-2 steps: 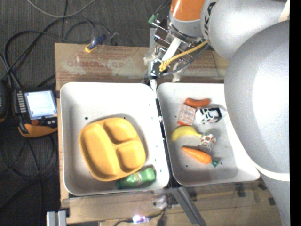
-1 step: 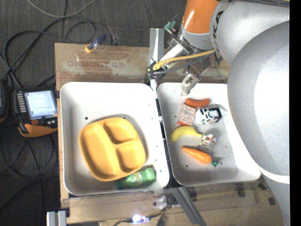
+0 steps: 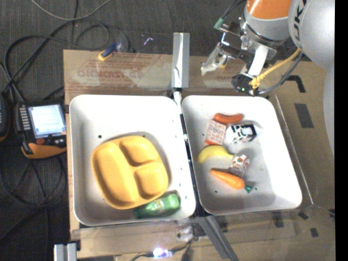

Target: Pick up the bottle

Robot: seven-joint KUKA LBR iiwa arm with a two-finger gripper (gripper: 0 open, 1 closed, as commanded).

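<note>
The green bottle (image 3: 158,205) lies on its side in the left bin (image 3: 81,118), at the near edge, touching the near rim of the yellow plate (image 3: 130,171). Its long side runs left to right, a bit tilted, with the right end a little farther away. I cannot tell which end has the cap. The gripper (image 3: 235,58) hangs up past the far edge of the right bin (image 3: 283,145), well apart from the bottle. I cannot tell if it is open or shut, and I see nothing in it. In the right bin lie a sausage (image 3: 228,117), a banana (image 3: 215,154), a carrot (image 3: 228,179) and some small boxes.
</note>
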